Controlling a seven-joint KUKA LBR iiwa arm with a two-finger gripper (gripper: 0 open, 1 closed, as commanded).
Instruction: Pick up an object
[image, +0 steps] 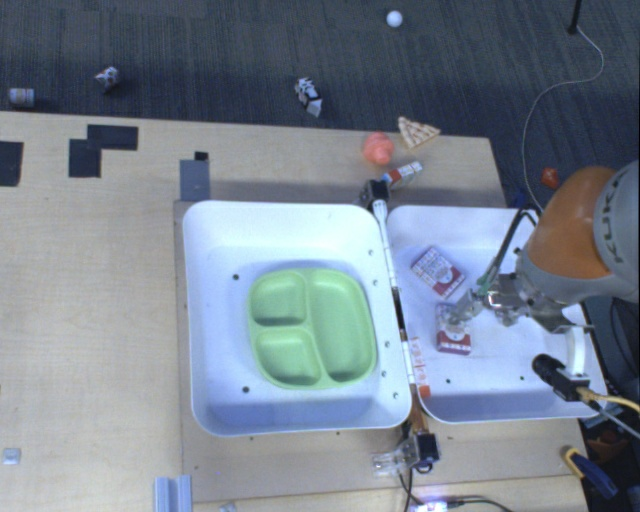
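Observation:
In the right bin (520, 395) a red and white patterned packet (437, 270) lies near the far left corner. A smaller red and white item (454, 344) lies nearer the front, by the bin's left wall. My gripper (459, 320) hangs low just above the far edge of this smaller item, and I cannot tell whether it touches it. The grey arm with its orange band (572, 235) reaches in from the right.
The left bin (215, 300) holds a green divided plate (310, 327). Behind the bins on the bench lie a pink ball (378, 148), a toy pizza slice (418, 131) and a small red and white tube (402, 174). Small bits litter the dark floor beyond.

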